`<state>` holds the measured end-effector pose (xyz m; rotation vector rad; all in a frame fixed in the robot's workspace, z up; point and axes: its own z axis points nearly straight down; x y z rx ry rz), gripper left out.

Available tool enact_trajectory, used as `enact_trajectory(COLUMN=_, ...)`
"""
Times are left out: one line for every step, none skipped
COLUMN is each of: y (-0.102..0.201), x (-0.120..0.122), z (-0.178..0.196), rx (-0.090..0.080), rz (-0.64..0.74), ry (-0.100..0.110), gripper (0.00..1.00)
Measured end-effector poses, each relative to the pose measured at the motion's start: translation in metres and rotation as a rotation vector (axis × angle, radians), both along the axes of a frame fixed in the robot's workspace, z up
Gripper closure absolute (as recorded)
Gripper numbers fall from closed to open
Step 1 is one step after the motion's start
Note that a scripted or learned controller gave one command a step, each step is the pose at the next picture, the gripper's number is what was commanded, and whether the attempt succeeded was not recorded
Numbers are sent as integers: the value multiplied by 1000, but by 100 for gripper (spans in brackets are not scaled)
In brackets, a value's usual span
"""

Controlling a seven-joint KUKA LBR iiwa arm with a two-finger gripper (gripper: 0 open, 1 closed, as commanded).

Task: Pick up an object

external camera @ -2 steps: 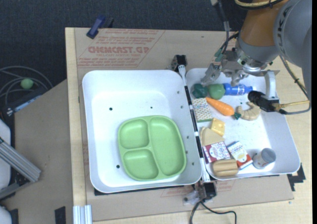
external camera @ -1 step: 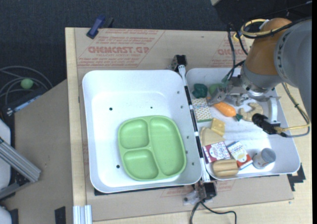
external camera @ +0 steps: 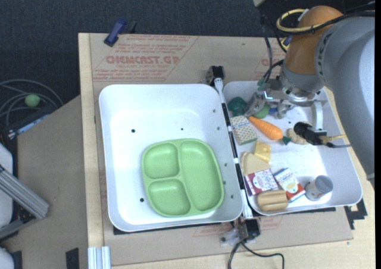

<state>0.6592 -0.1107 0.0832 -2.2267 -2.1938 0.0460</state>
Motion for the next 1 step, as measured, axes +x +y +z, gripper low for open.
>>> enact_trajectory(y=-7, x=-47, z=1, rx=9, rz=13, ry=-30, gripper=0)
